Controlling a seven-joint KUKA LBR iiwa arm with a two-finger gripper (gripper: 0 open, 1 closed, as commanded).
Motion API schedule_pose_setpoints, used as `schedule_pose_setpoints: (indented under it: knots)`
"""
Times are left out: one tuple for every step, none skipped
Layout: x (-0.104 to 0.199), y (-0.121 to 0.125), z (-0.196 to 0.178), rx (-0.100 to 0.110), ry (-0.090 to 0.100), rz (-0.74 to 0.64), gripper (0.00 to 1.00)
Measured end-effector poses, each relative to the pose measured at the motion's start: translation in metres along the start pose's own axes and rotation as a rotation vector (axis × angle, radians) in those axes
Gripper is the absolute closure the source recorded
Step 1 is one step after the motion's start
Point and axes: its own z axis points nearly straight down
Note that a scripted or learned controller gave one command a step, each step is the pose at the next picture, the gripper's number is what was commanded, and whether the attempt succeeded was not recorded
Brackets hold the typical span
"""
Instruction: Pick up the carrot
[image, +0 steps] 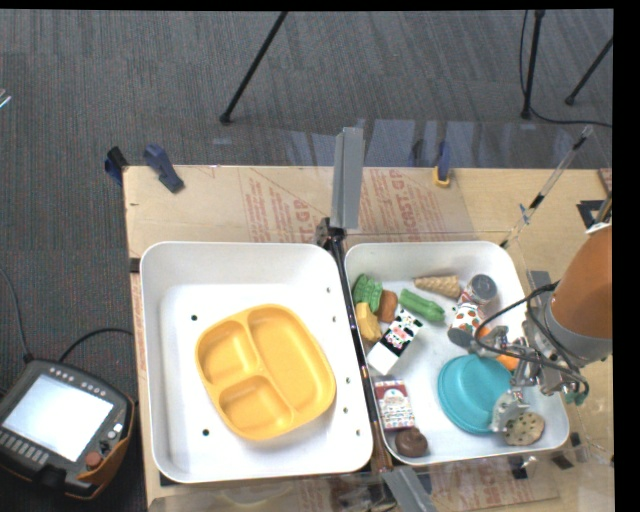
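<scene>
The pincer (513, 385) hangs over the right bin's (430, 252) right side; I cannot tell its spread. The carrot (500, 345) seems to be the orange piece just beside it, half hidden by cabling. The teal bowl (470, 392), cookie (524, 428) and spotted cup (464, 318) crowd close, so a wrong grab is likely.

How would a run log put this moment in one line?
arm: over right bin | hand: by teal bowl | carrot: near arm | left bin: yellow tray
</scene>
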Motion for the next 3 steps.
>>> schedule_pose_setpoints:
  knots:
    - [-0.022, 0.018, 0.007, 0.003, -0.011, 0.013, 0.0]
    - [-0.05, 0.069, 0.007, 0.001, -0.015, 0.009, 0.0]
    - [-0.047, 0.067, 0.007, 0.0, -0.014, 0.06, 0.0]
